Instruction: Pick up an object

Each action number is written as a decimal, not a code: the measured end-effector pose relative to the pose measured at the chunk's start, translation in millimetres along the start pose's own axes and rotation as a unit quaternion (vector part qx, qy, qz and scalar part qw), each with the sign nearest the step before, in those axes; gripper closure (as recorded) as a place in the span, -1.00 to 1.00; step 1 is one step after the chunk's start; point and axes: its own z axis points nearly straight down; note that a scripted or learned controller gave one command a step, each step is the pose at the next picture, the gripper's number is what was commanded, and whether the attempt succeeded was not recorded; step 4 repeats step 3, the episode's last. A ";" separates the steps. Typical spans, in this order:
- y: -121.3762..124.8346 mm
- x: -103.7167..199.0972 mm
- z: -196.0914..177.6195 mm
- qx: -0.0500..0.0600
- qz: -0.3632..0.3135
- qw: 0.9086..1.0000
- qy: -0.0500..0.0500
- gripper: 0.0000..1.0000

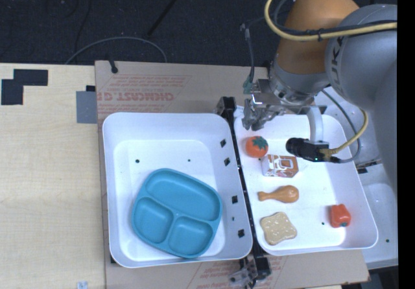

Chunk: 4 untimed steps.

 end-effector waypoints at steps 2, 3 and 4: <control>-16.4 102.2 9.6 -0.001 0.000 1.000 0.000 1.00; -16.4 101.1 9.6 -0.001 0.001 1.000 -0.001 -1.00; -16.4 101.1 9.6 -0.001 0.001 1.000 -0.001 -1.00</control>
